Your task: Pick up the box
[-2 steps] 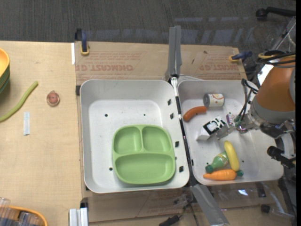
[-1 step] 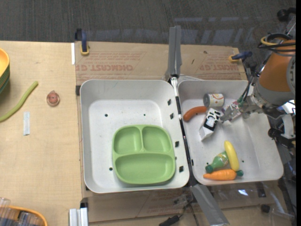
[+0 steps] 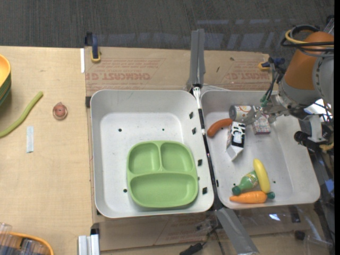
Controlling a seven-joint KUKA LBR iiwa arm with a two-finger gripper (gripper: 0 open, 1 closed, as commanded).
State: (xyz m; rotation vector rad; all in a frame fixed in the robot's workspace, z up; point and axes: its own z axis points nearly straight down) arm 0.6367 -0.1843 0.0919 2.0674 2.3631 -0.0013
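White right bin (image 3: 297,187) crowded: small pinkish box (image 3: 261,125) at back, touching silver can (image 3: 240,111), just beside black-white carton (image 3: 236,137). Gripper (image 3: 264,110) directly above box; you cannot tell fingers' state. Risk, by my judgement: you nudge can, box slips sideways.

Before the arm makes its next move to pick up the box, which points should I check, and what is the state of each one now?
1. Gripper is over the right bin: ok.
2. Box lies directly at the gripper: ok.
3. Box is between the fingers: cannot tell.
4. Box is lifted off the bin floor: cannot tell.
5. Space around the box is free: not ok, a can lies close beside it.
6. Green plate in the left bin is out of the way: ok.
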